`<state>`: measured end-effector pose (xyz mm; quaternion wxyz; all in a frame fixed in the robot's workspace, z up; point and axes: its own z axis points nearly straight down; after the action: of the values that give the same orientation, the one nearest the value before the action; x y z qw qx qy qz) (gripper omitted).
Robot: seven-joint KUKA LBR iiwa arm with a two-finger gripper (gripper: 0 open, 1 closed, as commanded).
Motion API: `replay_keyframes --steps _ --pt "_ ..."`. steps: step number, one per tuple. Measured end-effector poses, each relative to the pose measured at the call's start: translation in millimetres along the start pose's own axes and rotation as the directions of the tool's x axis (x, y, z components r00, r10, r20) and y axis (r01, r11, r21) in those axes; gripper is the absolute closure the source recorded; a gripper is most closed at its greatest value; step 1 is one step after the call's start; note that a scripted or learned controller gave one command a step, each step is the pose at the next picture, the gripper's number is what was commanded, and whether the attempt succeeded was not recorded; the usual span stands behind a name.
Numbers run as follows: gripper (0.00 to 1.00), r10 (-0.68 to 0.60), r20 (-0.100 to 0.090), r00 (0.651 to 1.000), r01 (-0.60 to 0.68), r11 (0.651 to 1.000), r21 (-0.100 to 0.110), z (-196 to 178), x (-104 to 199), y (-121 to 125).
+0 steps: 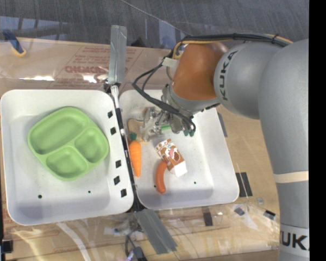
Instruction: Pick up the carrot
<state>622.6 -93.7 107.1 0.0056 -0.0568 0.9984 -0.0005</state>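
The carrot (pixel 135 156) is orange with a small green top and lies lengthwise along the left wall of the right bin (pixel 217 162), its top pointing to the far side. My gripper (pixel 158 125) hangs low over the far middle of that bin, a little up and to the right of the carrot's top. The grey wrist and orange band (pixel 198 72) cover the bin's far part. Nothing shows in the gripper's grasp.
A small printed carton (pixel 171 157) and a reddish sausage (pixel 161 177) lie just right of the carrot. A tan piece (pixel 134 125) sits by the carrot's top. The left bin (pixel 16 189) holds a green divided plate (pixel 68 142). Cables (pixel 146 80) loop off the wrist.
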Motion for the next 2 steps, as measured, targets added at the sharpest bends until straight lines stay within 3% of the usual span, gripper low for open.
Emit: replay_keyframes --steps 1,2 --pt "1.00 0.113 -0.006 0.994 -0.113 0.994 0.001 -48.2 -5.7 -0.9" --pt "1.00 0.379 -0.011 0.926 -0.379 0.926 0.003 -86.4 20.0 44.3"
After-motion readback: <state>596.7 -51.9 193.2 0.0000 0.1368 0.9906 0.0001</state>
